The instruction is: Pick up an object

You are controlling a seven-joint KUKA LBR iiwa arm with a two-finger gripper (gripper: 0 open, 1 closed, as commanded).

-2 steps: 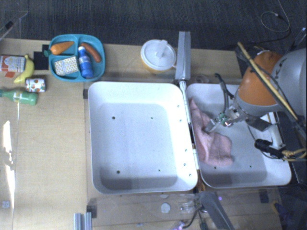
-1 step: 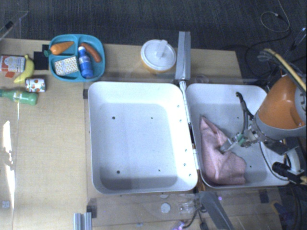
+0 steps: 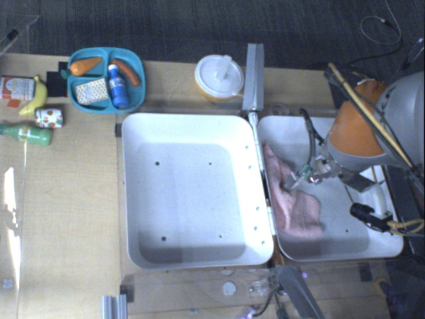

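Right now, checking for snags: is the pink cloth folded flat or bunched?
Bunched. The pink cloth lies rumpled with ridges along the right bin's left wall.

- Pink cloth lies crumpled along the right bin's 9 o'clock wall.
- Tool low at the cloth's 1 o'clock edge, touching it.

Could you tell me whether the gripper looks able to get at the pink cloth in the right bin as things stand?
Probably yes. The gripper is low in the right bin, right at the upper part of the pink cloth, and nothing lies over the cloth or between the two.
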